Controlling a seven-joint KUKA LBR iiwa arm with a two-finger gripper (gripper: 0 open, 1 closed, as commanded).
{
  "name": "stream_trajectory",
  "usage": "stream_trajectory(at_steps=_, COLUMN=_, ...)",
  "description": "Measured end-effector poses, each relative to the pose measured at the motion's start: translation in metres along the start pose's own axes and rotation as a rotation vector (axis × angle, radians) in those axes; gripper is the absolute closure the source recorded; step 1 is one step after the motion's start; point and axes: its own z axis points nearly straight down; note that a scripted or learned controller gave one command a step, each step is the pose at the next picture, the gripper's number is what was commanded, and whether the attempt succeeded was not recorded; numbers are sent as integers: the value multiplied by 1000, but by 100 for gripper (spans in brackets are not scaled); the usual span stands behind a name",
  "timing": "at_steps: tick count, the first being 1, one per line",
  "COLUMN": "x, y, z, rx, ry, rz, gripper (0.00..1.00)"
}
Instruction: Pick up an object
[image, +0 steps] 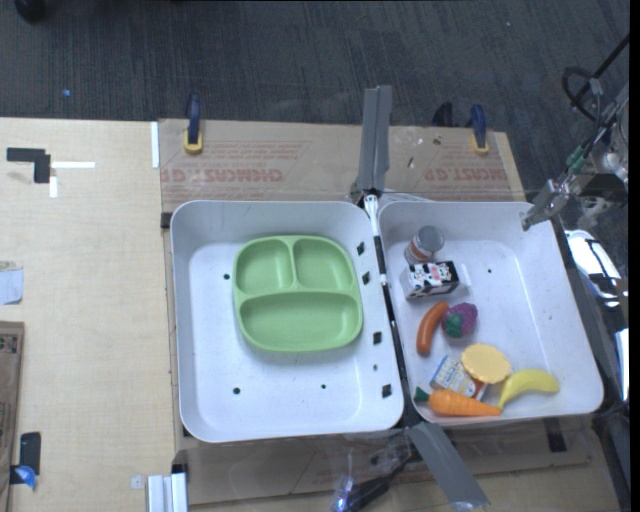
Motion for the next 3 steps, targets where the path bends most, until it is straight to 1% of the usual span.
stream_trajectory(at_steps=1, x=-8, y=20, z=165, rx=-2, ry=0, rz=-334, gripper=0)
stream_trajectory(at_steps=2, x=-9, y=21, z=159, rx=-1, ry=1, rz=-332, gripper=100)
stream_trajectory(at_steps=3, x=-9, y=21, z=159, rx=-1, ry=1, rz=-331, gripper=0)
